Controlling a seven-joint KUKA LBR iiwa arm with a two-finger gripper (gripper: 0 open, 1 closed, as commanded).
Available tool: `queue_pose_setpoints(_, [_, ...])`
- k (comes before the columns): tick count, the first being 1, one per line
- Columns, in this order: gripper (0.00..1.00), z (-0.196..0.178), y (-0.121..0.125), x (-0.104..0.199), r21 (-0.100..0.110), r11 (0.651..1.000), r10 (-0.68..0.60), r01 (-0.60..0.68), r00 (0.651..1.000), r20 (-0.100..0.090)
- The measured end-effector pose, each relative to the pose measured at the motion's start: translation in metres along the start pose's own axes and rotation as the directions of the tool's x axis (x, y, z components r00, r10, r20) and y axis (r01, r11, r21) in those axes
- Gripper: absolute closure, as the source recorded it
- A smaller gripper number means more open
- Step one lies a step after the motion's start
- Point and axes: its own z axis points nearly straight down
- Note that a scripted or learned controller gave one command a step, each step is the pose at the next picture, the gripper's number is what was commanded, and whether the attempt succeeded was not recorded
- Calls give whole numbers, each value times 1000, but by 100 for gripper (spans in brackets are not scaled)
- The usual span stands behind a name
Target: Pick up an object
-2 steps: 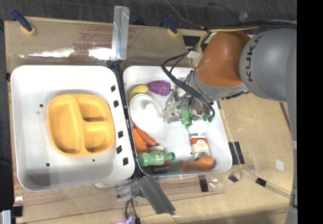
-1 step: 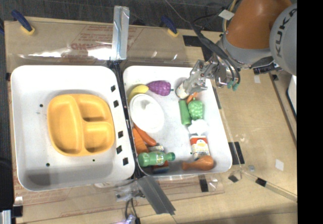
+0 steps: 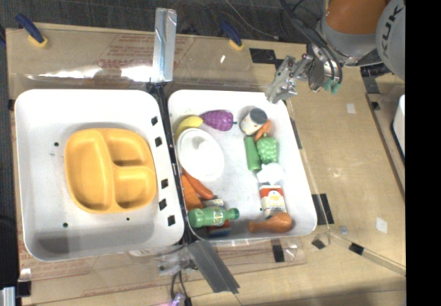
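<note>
Now pincer point(image 3: 281, 87) above right bin's point(image 3: 303, 187) corner, near can point(image 3: 252, 119).

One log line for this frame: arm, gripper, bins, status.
arm: above right bin's far right corner | gripper: holds nothing | left bin: yellow tray | right bin: toys | status: no pick yet

The bench point(image 3: 344, 160) bears two white bins point(image 3: 27, 160) (side by side).

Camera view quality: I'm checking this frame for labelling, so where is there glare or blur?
Camera view: glare on the foil tape strip and the plastic sheet behind the left bin; the gripper looks slightly soft; the toys in the right bin are sharp.
</note>
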Motion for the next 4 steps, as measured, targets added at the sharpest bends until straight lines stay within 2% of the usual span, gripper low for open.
queue_pose_setpoints(1, [100, 47, 57, 62, -4, 988, -153, 153, 988, -7])
queue_pose_setpoints(2, [100, -14, 36, 21, 0, 980, -201, 201, 980, 4])
queue_pose_setpoints(3, [100, -5, 11, 16, -1, 887, -461, 461, 887, 1])
queue_pose_setpoints(4, [100, 17, 131, 33, -7, 788, -615, 615, 788, -1])
